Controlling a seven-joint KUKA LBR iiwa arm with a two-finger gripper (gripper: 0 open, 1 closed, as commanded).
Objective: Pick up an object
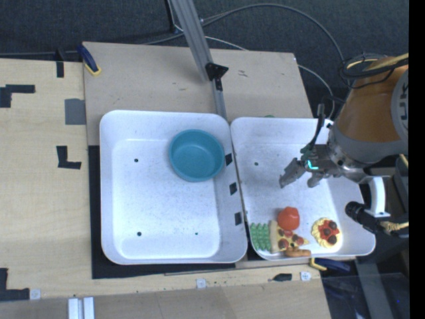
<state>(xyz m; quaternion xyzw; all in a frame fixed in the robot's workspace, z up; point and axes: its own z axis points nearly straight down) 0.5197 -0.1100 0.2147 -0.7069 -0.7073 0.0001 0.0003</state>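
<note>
Bins: two white ones sit side by side on the bench. One blue bowl rests in the left bin, near its top right part. The right bin has a few toy foods along its bottom edge: one red tomato, one green piece, one small round pizza, and some little red and orange bits that are hard to tell apart. The gripper hangs over the middle of the right bin, above the tomato. Its two fingers are spread apart and pinch nothing.
</note>
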